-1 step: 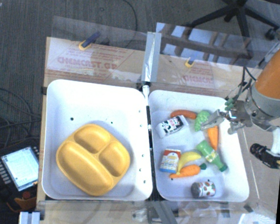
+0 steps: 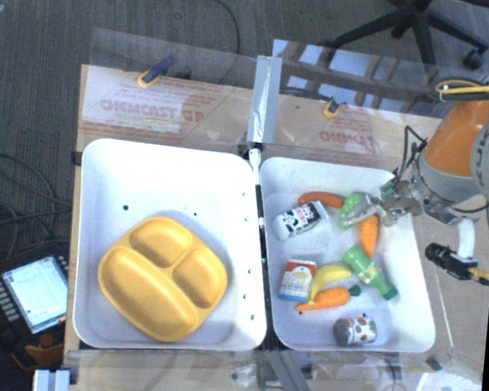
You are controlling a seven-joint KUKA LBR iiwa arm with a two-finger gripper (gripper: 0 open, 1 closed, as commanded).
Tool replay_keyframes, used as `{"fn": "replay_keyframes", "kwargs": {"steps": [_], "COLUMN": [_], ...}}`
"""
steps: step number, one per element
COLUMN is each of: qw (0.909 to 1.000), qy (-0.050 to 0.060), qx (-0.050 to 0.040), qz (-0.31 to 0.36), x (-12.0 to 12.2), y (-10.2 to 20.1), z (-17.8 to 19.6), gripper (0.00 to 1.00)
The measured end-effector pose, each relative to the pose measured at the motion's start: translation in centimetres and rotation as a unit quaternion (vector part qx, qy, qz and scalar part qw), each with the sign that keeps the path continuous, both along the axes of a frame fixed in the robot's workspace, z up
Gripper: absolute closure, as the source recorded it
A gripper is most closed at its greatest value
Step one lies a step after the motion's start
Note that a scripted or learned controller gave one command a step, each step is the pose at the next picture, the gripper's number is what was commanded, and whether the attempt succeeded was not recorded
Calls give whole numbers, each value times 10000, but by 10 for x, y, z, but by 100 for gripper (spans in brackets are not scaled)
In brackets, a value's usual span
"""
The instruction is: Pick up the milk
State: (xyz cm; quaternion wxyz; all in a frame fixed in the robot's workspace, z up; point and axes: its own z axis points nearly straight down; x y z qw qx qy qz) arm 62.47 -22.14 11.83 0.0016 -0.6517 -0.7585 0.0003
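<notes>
Dark carpet [image 2: 56, 6], office-chair base [image 2: 419, 22]

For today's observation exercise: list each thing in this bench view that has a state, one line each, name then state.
milk: lying on its side, right bin, untouched
gripper: low in the right bin, right of the milk
yellow tray: upright in the left bin, compartments bare
green bottle: lying down
can: lying on its side
small carton: lying flat

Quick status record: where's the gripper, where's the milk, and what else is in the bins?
gripper: over right bin's upper part, right of the milk
milk: cow-patterned carton lying in right bin, upper left, not held
neighbours: orange sausage, carrot, banana, green bottle, can
left bin: yellow divided plate
</notes>
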Motion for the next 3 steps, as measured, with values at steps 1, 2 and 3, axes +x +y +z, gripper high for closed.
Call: {"fn": "replay_keyframes", "kwargs": {"steps": [1,2,3], "qw": [9793,9793,9826], "qy": [-22,-33,-22], "qx": [-12,-6,-9], "qz": [2024,2025,1858], "x": [33,34,45], "y": [30,31,85], "z": [-2,6,91], "gripper": [0,100,100]}}
